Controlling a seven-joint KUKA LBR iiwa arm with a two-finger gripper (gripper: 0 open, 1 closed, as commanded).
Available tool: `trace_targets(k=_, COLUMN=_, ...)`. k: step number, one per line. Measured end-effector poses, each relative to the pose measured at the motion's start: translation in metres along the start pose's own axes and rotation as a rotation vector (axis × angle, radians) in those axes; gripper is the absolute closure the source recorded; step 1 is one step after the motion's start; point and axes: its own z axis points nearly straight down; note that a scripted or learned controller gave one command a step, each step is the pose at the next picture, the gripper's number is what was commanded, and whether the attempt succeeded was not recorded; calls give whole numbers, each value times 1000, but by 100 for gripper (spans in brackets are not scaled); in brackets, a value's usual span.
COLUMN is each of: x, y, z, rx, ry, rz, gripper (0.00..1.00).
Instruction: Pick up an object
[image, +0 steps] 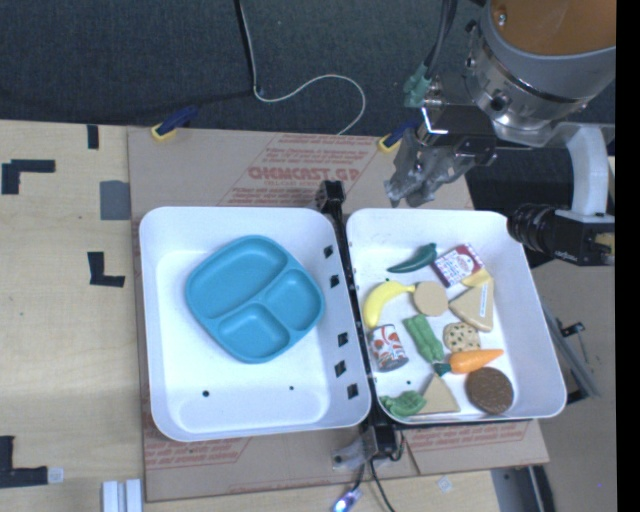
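Note:
My gripper (412, 190) hangs above the far edge of the right bin (535, 300), near its back left corner, with nothing visible between its fingers. Below it the right bin holds toy food: a yellow banana (383, 298), a dark green pepper (413, 259), a red carton (456, 265), a tan round biscuit (431, 298), a cheese wedge (478, 303), a green pod (424, 337), a small can (388, 347), a cookie (461, 336), an orange carrot (474, 360), a brown patty (490, 390) and a sandwich wedge (438, 395).
The left bin (175, 400) holds a blue divided plate (254, 297). A black hinge strip (345, 300) runs between the bins. A white cable (300, 85) lies on the cardboard behind them. A black camera mount (555, 232) juts in at the right.

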Motion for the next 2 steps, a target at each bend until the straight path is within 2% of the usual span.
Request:
trace_targets(k=1, x=54, y=0, z=11, rx=3, ry=0, rz=-2, gripper=100)
trace_targets(k=2, x=15, y=-2, z=199, rx=19, ry=-7, rz=6, gripper=100)
